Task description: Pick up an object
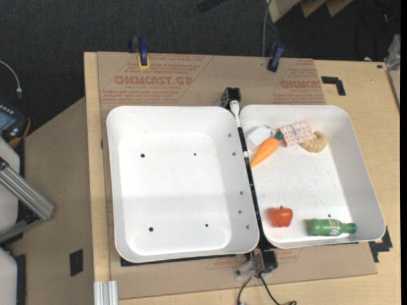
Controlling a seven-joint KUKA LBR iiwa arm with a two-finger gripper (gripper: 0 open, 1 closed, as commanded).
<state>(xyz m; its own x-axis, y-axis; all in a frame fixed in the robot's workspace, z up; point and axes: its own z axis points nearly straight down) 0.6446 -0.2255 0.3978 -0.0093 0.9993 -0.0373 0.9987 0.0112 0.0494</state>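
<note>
Surroundings: dark carpeted floor around a cardboard-topped counter (191,75); two blue clamps sat at its far edge.
Bins: two shallow white bins lay side by side on the counter; left bin (121,170) held no objects, right bin (356,164) held all the candidates.
Far cluster: an orange carrot (265,151) lay near the right bin's far-left corner, close to the shared wall, long axis diagonal with its tip toward the near-left; a small white block (258,135) was just beside it; a pink patterned box (296,133) and a tan pastry-like piece (314,143) were next along the far edge, touching or nearly so.
Near cluster: a red tomato-like toy (280,216) sat near the right bin's near edge; a green bottle (331,227) lay on its side just beside it, long axis running along the near edge, cap toward the right.
Pincer: cannot tell its state, spread or pressed together; nothing here showed any object gripped.
Key relation: judged that the arm's side is the right, so the bottle and pastry piece were likely the nearest picks; the bottle would want a grasp across its long axis.
Progress: judged not started, all objects resting in the bin.
</note>
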